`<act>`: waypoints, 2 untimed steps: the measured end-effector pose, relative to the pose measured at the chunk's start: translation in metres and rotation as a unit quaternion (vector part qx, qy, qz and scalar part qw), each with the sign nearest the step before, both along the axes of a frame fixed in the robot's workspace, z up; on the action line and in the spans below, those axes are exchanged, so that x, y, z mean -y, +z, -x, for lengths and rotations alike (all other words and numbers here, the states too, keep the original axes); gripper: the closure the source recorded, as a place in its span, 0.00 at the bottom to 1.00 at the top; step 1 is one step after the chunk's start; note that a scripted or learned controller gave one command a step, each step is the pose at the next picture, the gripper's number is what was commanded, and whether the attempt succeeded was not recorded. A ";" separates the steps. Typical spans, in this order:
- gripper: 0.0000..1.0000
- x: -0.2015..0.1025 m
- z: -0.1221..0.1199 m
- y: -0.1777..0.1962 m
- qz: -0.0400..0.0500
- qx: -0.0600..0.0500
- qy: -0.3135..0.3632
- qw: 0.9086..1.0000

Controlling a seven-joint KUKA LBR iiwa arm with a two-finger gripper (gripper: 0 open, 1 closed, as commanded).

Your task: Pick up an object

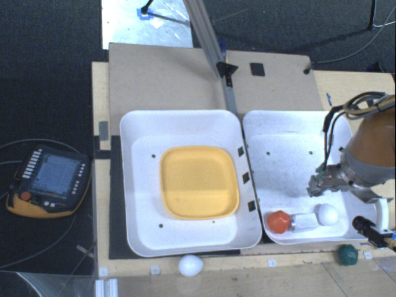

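Note:
A yellow square plate [200, 181] lies in the left bin [139, 135]. In the right bin [278, 135], near its front edge, lie a red-orange ball [278, 221], a small white cylinder [304, 221] and a white ball [327, 215], side by side. My gripper [319, 185] hangs over the right side of the right bin, just behind the white ball and apart from it. I see nothing between its fingers.
A white egg-shaped object [190, 265] rests on the bench in front of the left bin. A green ball [348, 255] sits on the bench at the front right. A handheld control pendant [46, 181] lies on the floor at left. A metal pole [207, 33] slants over the back.

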State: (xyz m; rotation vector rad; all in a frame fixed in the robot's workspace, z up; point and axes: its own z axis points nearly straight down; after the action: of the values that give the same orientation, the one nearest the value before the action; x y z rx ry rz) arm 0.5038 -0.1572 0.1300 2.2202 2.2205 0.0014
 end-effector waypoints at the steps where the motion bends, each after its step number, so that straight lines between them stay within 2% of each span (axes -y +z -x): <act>1: 1.00 0.007 -0.001 0.060 0.000 0.002 0.000 1.000; 2: 1.00 0.012 0.001 0.121 0.001 0.002 0.000 1.000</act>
State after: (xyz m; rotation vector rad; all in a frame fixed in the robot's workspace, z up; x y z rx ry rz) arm 0.5024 -0.1687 0.2510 2.2170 2.2182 0.0052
